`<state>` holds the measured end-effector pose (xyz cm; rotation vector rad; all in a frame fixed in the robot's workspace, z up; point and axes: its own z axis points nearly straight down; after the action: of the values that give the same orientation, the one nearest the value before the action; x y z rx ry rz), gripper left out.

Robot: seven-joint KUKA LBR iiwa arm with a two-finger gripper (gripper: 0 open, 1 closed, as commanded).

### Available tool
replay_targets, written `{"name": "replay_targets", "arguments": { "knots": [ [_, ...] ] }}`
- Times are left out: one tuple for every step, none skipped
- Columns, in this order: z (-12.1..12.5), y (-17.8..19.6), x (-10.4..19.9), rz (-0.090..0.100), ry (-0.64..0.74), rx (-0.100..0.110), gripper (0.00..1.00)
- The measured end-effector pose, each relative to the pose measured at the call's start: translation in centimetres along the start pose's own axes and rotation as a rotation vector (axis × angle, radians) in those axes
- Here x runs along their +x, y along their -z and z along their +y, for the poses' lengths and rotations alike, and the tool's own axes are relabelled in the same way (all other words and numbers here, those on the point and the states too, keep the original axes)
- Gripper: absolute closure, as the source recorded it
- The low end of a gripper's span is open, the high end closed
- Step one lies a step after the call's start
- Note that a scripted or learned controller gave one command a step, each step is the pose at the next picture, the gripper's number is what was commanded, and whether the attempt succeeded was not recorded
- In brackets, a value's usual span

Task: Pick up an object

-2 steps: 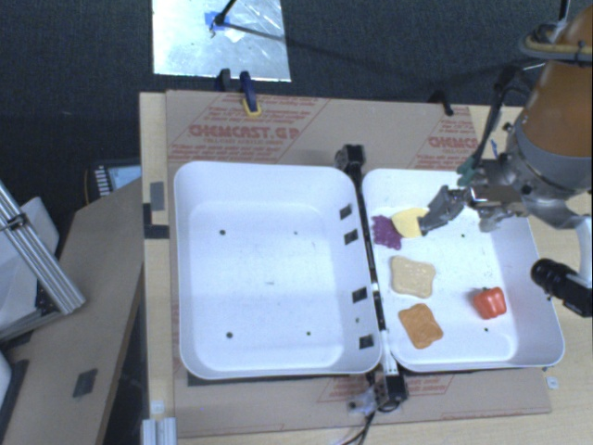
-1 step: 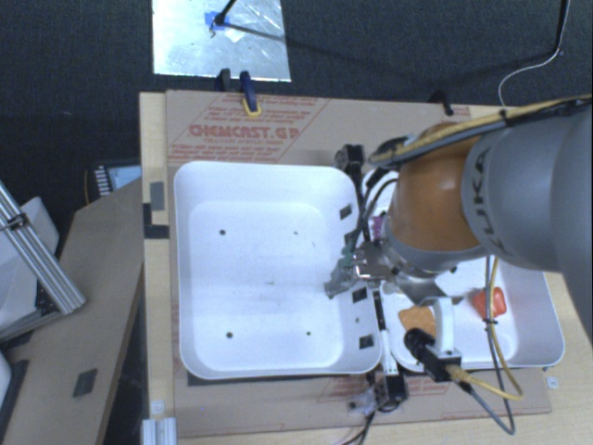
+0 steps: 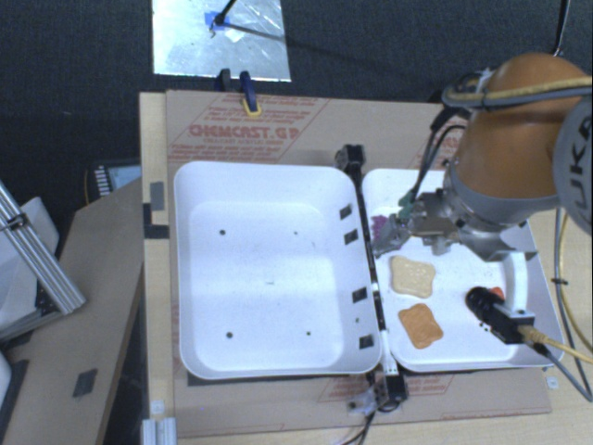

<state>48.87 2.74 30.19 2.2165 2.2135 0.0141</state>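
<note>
I judge this to be the approach step. The gripper (image 3: 393, 232) hangs low over the right bin (image 3: 459, 346), near its far left corner, and I cannot tell whether the claw is open or closed. A pale toast-shaped piece (image 3: 412, 276) lies by the left edge, with an orange-brown piece (image 3: 421, 325) toward the near left corner. Next I'd centre over one piece and descend. The arm leans in from the right, wrist angled leftward.

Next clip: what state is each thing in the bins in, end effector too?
end effector: low over the right bin, near its left wall.
pale toast-like piece: lying flat in the right bin, free.
orange-brown piece: lying flat, apart from the pale toast-like piece.
purple thing: partly hidden beside the end effector.
</note>
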Motion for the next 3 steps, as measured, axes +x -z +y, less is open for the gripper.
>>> {"name": "replay_targets", "arguments": {
  "knots": [
    [0.0, 0.6, 0.2, 0.001, 0.005, 0.007, 1.0],
    [0.0, 8.5, 9.0, 0.004, 0.011, 0.003, 1.0],
    [0.0, 17.1, 10.2, 0.004, 0.008, 0.001, 1.0]
  ]
}}
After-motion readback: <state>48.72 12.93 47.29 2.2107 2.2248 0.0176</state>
